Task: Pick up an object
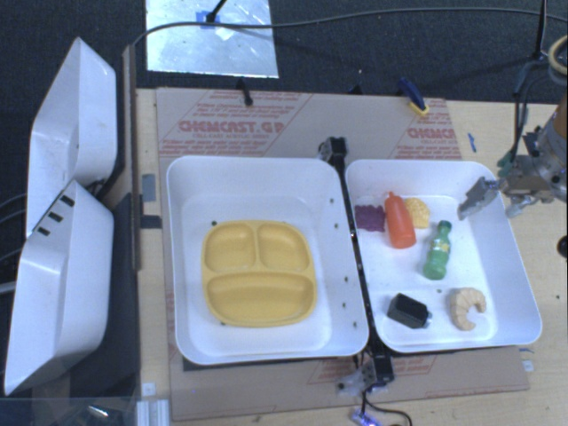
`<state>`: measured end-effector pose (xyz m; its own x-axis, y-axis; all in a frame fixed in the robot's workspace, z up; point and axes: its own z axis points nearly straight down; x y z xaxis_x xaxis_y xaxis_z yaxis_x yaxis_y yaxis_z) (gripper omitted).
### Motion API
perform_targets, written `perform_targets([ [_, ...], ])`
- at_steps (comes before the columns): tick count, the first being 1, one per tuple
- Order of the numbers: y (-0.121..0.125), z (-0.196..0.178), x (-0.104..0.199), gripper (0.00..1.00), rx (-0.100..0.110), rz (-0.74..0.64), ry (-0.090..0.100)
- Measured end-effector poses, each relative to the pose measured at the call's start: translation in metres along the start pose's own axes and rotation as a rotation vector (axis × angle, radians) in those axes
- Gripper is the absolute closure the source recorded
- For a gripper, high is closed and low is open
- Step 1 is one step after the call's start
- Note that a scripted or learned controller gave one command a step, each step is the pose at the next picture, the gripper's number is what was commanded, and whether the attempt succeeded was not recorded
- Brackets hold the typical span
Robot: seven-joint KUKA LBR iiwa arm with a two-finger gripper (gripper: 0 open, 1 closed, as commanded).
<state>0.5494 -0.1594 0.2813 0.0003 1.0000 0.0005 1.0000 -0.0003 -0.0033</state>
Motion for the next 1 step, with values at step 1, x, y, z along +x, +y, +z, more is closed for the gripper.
perform_targets([
  [1, 0.0007, -0.0020, 0.0001, 0.00, -0.004, -0.001, -0.001],
])
